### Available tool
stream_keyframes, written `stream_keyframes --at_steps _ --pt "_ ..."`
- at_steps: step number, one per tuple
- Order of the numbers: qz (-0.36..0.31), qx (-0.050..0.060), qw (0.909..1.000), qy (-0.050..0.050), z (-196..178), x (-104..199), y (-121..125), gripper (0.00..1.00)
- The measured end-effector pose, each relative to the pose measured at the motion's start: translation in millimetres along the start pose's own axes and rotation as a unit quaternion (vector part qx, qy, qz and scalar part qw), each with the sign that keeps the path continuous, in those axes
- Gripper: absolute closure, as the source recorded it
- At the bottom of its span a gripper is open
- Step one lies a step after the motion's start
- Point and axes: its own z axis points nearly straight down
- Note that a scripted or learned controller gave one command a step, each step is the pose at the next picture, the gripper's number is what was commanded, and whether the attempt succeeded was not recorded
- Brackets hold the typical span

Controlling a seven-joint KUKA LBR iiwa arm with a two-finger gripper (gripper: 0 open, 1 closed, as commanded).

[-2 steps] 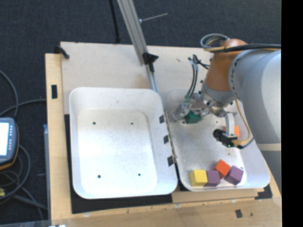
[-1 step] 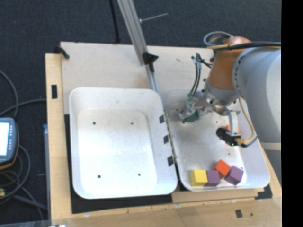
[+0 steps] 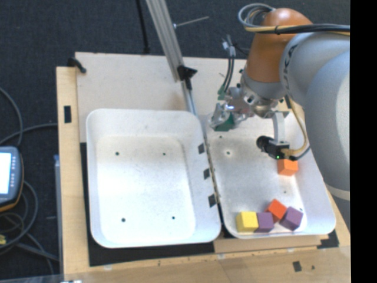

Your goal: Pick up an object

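The arm is reaching in from three o'clock, and its pincer (image 3: 224,119) is hanging over the top left corner of the right bin (image 3: 235,158), at about eleven o'clock of that bin; something greenish is showing at its tip, but I cannot tell what it is

The candidates are lying well apart from the pincer: an orange block (image 3: 288,167) near the bin's three o'clock wall, and at six o'clock a tight row of yellow block (image 3: 247,220), purple block (image 3: 264,221), orange-red block (image 3: 277,208) and another purple block (image 3: 291,218). They are looking light and rigid, easy to pinch across flat opposite faces

The lone orange block is offering the freest grasp; the clustered ones are touching, crowding finger room. The left bin (image 3: 147,175) is lying at nine o'clock on the counter (image 3: 118,81)
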Motion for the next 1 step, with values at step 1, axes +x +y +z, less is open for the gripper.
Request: stream_keyframes --at_steps 1 --pt "0.001 0.005 1.0 0.0 5.7 48.5 -16.8 1.0"
